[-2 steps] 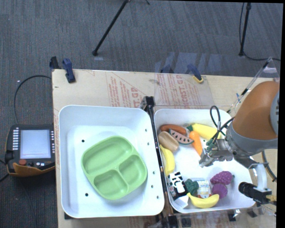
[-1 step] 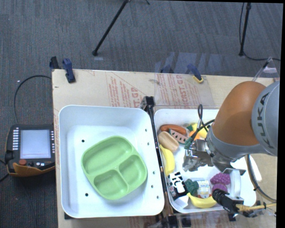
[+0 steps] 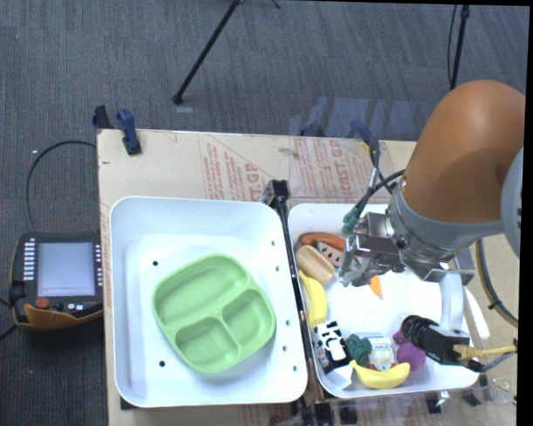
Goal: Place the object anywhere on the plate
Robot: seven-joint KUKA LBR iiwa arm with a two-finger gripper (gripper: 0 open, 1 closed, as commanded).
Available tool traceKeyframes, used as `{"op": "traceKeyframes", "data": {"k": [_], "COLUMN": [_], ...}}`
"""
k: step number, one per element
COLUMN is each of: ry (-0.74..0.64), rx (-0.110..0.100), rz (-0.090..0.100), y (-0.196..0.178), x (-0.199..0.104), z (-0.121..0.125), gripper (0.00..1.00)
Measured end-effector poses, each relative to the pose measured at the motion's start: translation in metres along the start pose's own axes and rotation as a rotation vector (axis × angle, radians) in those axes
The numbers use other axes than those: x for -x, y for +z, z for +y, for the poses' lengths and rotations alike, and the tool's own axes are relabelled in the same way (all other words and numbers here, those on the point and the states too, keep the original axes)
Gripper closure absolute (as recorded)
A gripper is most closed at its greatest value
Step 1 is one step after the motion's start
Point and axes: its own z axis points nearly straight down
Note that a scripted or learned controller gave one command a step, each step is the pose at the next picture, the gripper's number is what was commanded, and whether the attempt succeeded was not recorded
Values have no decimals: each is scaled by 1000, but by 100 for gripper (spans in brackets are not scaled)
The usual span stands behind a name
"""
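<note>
We are viewing the end effector hovering over the right bin, above a hot dog and a banana; we cannot tell its finger state. The green plate is sitting in the left bin.

Plate in left bin (toys rightward)

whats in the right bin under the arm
Toy food in the right bin: hot dog, two bananas, carrot. The arm covers the far corner.
</note>
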Motion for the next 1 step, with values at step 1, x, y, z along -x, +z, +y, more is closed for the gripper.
{"op": "traceKeyframes", "data": {"k": [1], "ry": [261], "rx": [-13], "rz": [-7], "y": [49], "x": [-49], "z": [21], "gripper": [100]}}
